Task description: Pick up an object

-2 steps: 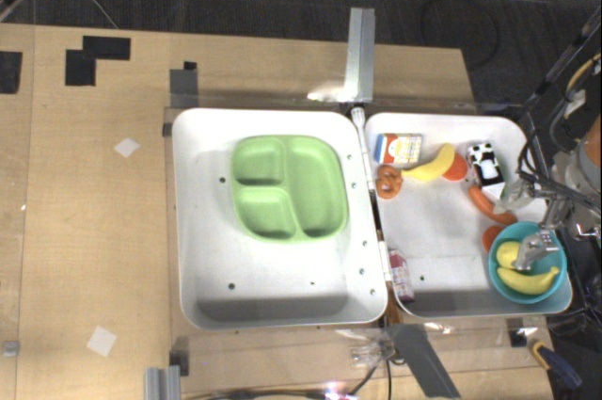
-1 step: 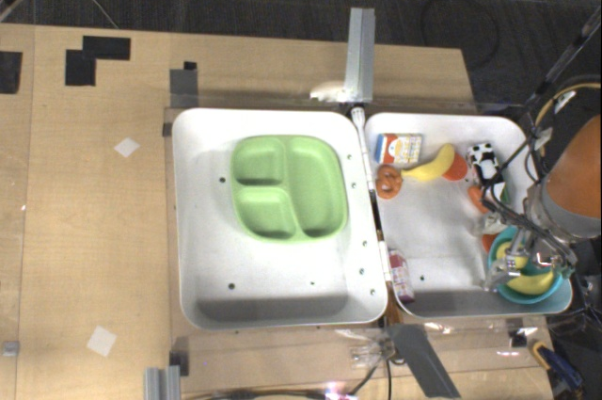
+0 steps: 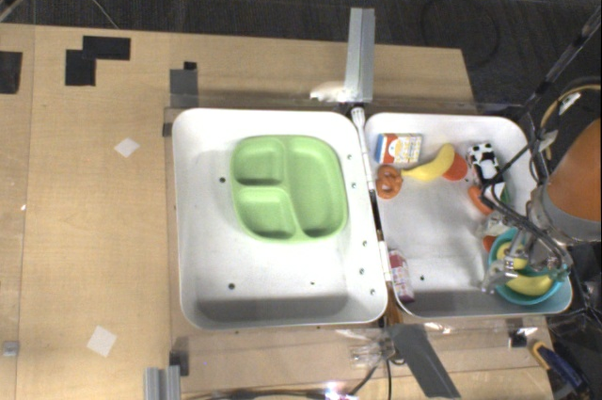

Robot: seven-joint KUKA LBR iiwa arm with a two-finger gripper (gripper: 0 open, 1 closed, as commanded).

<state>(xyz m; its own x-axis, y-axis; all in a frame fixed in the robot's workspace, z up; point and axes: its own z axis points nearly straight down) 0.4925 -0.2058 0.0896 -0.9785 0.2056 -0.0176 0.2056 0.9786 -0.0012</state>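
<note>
From my remote station I see two white bins side by side on the bench. The left bin (image 3: 202, 229) holds a green divided tray (image 3: 287, 186), which lies flat near the bin's centre, shifted slightly toward 12 o'clock. The right bin (image 3: 433, 238) carries the loose objects. At its 11 o'clock corner stands a small blue-and-orange carton (image 3: 399, 148); just beside it, toward 3 o'clock, lies a yellow banana (image 3: 428, 167), touching an orange-red item (image 3: 456, 166) at its far end. An orange ring-shaped piece (image 3: 389, 184) sits at 6 o'clock from the carton, against the left wall. A black-and-white figure (image 3: 483, 159) lies near the 1 o'clock corner. A small dark red packet (image 3: 396, 271) rests along the left wall toward 7 o'clock. The arm (image 3: 576, 186) enters from 3 o'clock, and the gripper (image 3: 523, 259) is low over the 5 o'clock corner, above a teal bowl (image 3: 531, 293) containing something yellow (image 3: 532, 284). Cables and the wrist obscure the pincer; I cannot tell its state, nor whether it has anything in it.
</note>
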